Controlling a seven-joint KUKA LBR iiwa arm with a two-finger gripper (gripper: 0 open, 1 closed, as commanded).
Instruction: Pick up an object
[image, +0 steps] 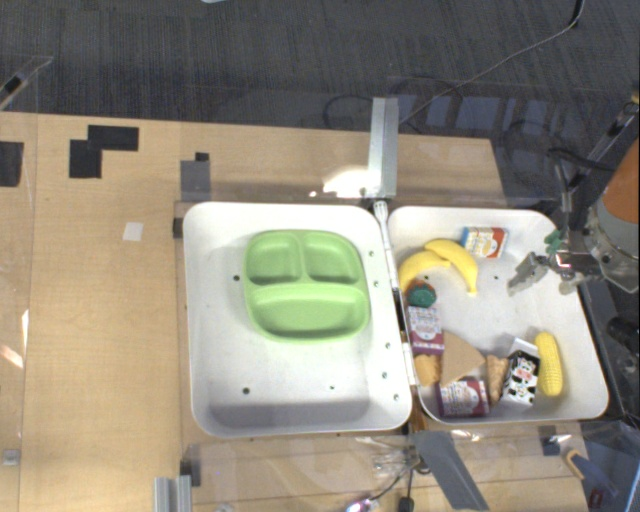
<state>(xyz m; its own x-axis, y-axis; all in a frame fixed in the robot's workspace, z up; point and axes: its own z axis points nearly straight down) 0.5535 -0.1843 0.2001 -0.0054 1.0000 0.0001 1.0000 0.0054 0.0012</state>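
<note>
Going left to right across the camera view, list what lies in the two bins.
green divided plate → banana → small red-and-white packet → cow-print carton → corn cob → gripper, above the right bin.

Wood bench (100, 330) w/ 2 white bins (215, 400) side by side.

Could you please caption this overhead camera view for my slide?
Gripper open above the right bin of toy food, near a banana; green tray in the left bin.

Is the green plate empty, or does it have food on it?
Empty. The green plate lies flat in the left bin, and all three of its sections show bare green. The banana and corn lie in the right bin.
</note>
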